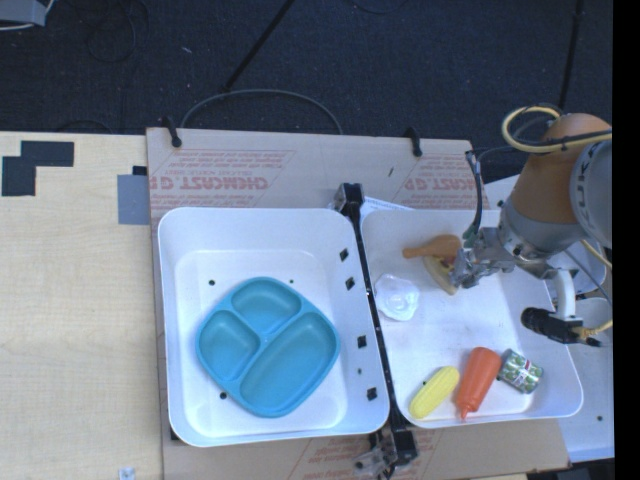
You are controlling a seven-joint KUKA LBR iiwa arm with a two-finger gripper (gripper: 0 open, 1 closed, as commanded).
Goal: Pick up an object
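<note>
The arm reaches in from the right and the gripper (pixel 462 271) sits low in the right bin (pixel 545 408), right on top of a tan wooden object (pixel 432 249) near the bin's upper middle — a rounded piece with what looks like a stub or handle pointing left. Whether anything is actually clamped, I cannot tell; the tool tip and the wood blur together at this slant. If this is the grab, the way to do it well looks plain enough: come down square over the narrower part of the wood, close across the short axis, and lift straight so the piece cannot roll out sideways. Hard smooth wood gives little friction, so a centred grip matters. Just beside it to the left lies a crumpled clear-white thing (pixel 397 297), soft and wrinkled, likely plastic wrap or a small bag. Along the near wall sit a yellow corn cob (pixel 433 391), bumpy and toy-like, an orange carrot-shaped piece (pixel 475 379) touching it, and a small green-labelled can (pixel 520 371) on its side — well apart from the gripper. The left bin (pixel 175 258) holds a blue divided plate (pixel 267 346), glossy plastic with three compartments.
</note>
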